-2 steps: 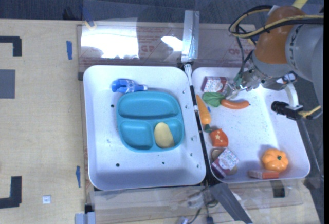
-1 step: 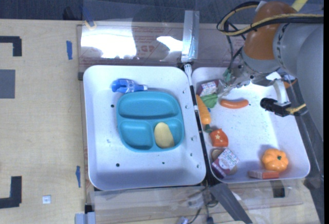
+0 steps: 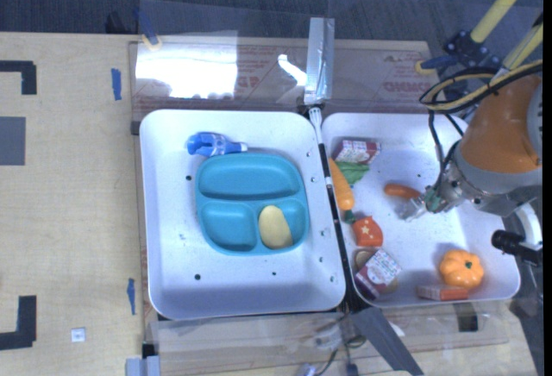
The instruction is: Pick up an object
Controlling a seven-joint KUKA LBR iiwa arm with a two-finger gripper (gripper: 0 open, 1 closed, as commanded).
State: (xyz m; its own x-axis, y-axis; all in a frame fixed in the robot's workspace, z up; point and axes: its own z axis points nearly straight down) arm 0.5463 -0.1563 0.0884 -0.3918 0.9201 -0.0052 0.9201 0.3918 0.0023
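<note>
The arm (image 3: pixel 504 137) is reaching into the right bin (image 3: pixel 405 128), with the gripper (image 3: pixel 424 203) sitting low beside a small orange sausage-shaped toy (image 3: pixel 399 191). Whether the gripper is grasping anything cannot be told. Along the bin's left wall a toy carrot (image 3: pixel 342 190) is lying, with a red tomato-like toy (image 3: pixel 367 231) just below it. A toy pumpkin (image 3: pixel 461 267) is resting near the lower right corner. In the left bin (image 3: pixel 164 219), a blue divided tray (image 3: pixel 246 193) is holding a yellow egg-shaped toy (image 3: pixel 275 226).
</note>
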